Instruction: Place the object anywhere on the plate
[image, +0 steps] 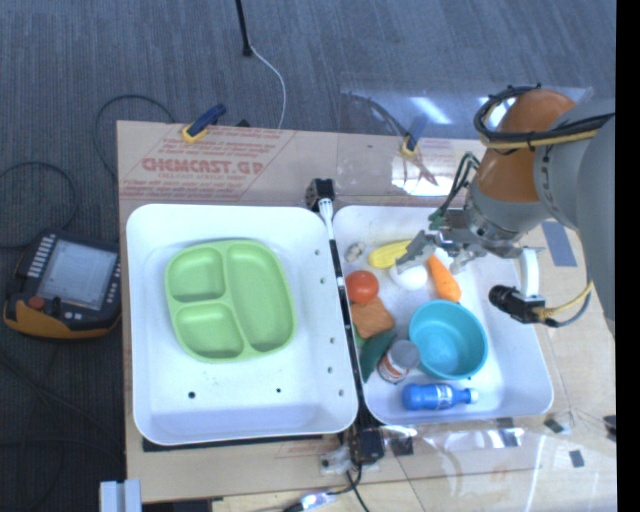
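A light green divided plate (230, 298) lies in the left bin (150, 400). My gripper (433, 252) hangs low over the back of the right bin (530, 385), far to the right of the plate. Its fingers (409, 247) are spread open. The top end of an orange carrot (445, 280) lies just below the gap between them, and a white egg (410, 275) sits by the left finger. A yellow banana-like piece (388, 254) lies just left of the gripper. I see nothing lifted or clamped.
The right bin also holds a red tomato (363, 287), an orange bread-like piece (372, 318), a green item (376, 350), a small can (402, 358), a blue bowl (447, 338) and a blue bottle (436, 396). A teach pendant (62, 283) lies left of the bench.
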